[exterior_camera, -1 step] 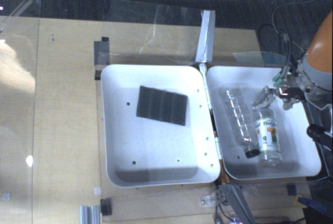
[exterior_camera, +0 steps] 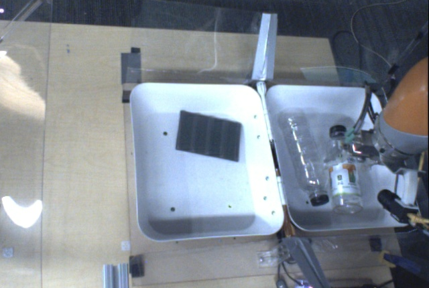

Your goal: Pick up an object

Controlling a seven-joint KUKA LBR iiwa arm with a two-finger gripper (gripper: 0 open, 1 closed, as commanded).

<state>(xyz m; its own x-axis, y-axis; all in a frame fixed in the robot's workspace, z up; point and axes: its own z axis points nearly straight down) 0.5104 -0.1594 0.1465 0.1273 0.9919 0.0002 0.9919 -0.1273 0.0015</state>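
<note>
Two shallow white plastic bins (exterior_camera: 144, 146) sit side by side. One dark grey ribbed rectangular pad (exterior_camera: 208, 136) lies in the left; two clear plastic bottles (exterior_camera: 303, 156) in the right.

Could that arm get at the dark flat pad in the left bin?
Probably yes. The dark pad lies flat and alone in the left bin, nothing over it; the arm sits over the right bin and would need to cross.

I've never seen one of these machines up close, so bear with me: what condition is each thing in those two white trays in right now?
Dark ribbed pad: lying flat in the left bin.
Long clear bottle: on its side in the right bin, black cap on.
Small labelled bottle: lying down beside it.
Claw: low over the right bin, grip unclear.
</note>
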